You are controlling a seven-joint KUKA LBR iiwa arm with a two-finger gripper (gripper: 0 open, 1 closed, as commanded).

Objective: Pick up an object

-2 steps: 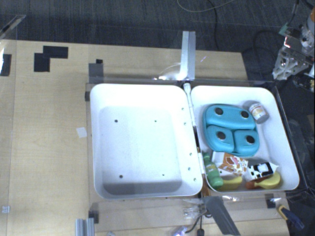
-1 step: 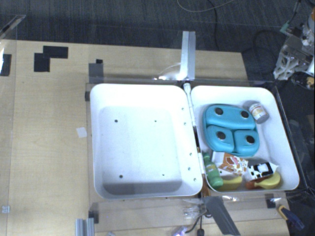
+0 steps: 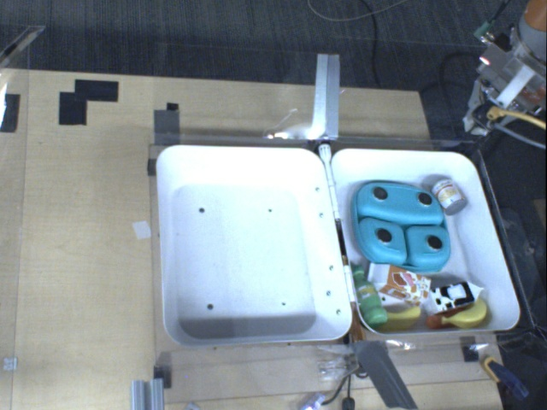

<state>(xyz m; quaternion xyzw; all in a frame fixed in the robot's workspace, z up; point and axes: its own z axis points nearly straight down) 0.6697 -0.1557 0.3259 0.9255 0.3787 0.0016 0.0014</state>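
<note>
Pale wooden surface (image 3: 77, 229); end effector (image 3: 500, 101), grip state indiscernible, should descend onto the small can (image 3: 448, 195) diagonally below-left.

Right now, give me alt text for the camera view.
Overhead view of two white bins: the right bin holds a blue four-cup tray, a small can and toy food along its near edge. The left bin sits beside it.

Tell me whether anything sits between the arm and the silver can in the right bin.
Nothing visible does. The silver can lies uncovered near the right bin's far right corner, touching only the blue tray on its left. The arm is up beyond that corner, with open space between them.
</note>
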